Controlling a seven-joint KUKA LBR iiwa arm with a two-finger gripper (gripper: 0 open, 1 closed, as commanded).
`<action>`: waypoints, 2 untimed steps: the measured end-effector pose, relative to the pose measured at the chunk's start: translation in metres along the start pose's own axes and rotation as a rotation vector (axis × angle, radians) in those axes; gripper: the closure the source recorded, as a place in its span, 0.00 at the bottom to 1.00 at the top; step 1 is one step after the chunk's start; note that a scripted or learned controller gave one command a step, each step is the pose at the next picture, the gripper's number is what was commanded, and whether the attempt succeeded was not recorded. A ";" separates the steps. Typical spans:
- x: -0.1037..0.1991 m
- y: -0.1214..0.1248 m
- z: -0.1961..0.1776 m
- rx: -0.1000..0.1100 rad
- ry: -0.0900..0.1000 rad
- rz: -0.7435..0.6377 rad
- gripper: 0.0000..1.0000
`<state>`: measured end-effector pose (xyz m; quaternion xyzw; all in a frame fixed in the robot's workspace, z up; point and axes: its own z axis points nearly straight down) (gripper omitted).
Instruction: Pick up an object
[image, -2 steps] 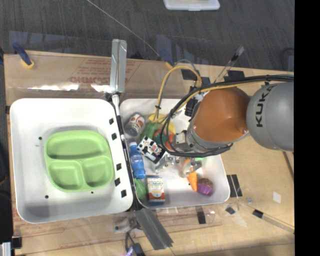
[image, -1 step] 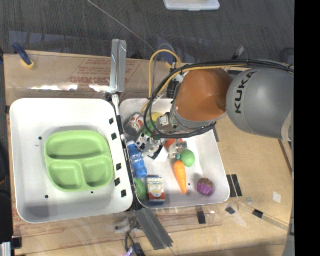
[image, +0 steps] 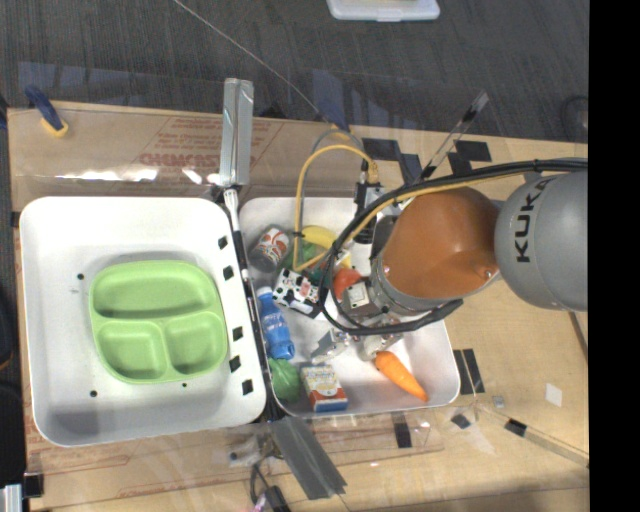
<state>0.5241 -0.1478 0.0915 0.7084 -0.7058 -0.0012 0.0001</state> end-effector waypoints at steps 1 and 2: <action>0.010 0.003 -0.001 0.005 0.000 -0.131 0.00; 0.006 0.001 -0.010 0.008 -0.002 -0.140 1.00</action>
